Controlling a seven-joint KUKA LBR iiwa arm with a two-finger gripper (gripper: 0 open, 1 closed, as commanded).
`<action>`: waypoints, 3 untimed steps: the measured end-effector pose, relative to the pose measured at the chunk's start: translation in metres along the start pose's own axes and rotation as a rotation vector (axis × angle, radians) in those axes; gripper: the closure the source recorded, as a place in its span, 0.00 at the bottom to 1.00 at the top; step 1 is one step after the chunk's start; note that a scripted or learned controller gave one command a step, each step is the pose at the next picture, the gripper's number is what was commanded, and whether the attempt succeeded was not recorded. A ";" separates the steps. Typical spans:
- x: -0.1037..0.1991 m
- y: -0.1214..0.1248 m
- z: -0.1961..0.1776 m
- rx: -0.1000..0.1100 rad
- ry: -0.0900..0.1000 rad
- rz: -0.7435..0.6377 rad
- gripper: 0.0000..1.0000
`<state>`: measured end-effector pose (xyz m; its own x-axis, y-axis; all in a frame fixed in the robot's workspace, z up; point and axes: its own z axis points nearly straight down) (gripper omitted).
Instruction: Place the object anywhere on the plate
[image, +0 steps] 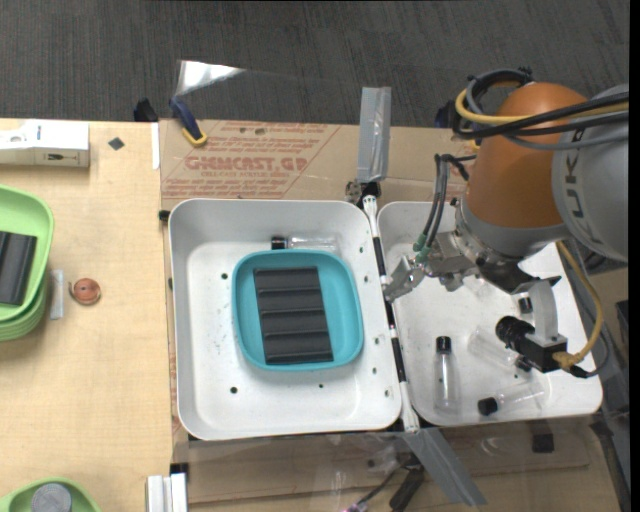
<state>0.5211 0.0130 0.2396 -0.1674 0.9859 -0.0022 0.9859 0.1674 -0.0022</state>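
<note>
A teal square plate (347, 300) lies in the left bin (200, 330), and a black ridged block (292, 314) rests on its middle. Just behind the plate, a clear tube with a black cap (298, 242) lies on the bin floor. In the right bin (570, 395) are more clear vials with black caps: one upright-looking (441, 366) and one lying near the front (505, 400). My gripper (400, 277) hangs low over the right bin's left side, close to the wall between the bins. Nothing shows in its grasp.
The arm's orange band (520, 150) and grey body cover the right bin's far part. A black fitting with a yellow cable (527, 340) hangs off the wrist. Cardboard (250, 155) lies behind the bins. Green dishes (20, 265) and a copper disc (86, 291) sit on the bench at left.
</note>
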 end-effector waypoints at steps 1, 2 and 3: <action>-0.001 0.038 -0.093 0.000 0.000 0.014 0.00; -0.038 0.044 -0.201 -0.001 0.000 -0.237 0.00; -0.121 0.105 -0.172 -0.002 -0.001 -0.472 0.00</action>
<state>0.6448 -0.0882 0.4119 -0.5972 0.8021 -0.0022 0.8021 0.5972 -0.0012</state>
